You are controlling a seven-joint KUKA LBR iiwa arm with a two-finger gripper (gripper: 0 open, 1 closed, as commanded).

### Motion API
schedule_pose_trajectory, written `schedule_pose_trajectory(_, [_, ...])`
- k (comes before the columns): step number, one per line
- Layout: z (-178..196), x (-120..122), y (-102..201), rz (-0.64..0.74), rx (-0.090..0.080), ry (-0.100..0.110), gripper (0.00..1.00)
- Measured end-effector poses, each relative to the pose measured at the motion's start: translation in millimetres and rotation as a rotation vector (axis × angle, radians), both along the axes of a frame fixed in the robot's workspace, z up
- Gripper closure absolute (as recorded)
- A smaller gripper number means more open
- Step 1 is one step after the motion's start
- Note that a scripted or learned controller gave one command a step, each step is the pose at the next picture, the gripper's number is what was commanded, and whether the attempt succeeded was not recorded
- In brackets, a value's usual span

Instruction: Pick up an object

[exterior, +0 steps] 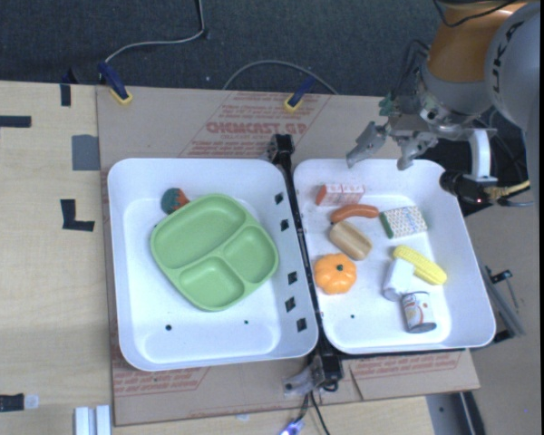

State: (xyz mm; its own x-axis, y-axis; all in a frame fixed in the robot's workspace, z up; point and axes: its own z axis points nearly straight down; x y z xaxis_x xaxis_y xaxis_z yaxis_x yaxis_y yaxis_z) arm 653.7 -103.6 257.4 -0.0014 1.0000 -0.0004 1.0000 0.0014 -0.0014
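Right bin contents: hot dog bun (350, 239) beside sausage (354, 213); orange pumpkin (335, 275) near left wall; corn cob (421, 265); small can (417, 313) on its side; speckled sponge-like block (403, 221), identity uncertain.

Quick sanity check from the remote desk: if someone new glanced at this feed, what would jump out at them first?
Probably the green divided plate, lying large in the left bin, with a small dark teal and orange item tucked at its upper left edge. Next, the toy food clustered in the right bin: an orange pumpkin, a hot dog, corn and a small can. The end effector hangs open above that bin's far edge, holding nothing.
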Motion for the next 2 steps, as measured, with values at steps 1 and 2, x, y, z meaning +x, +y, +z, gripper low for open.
schedule_pose_trajectory(1, [-74,-6,39,0.0,0.001,0.002,0.0])
schedule_pose_trajectory(2, [-166,13,-1,-0.001,-0.001,0.002,0.0])
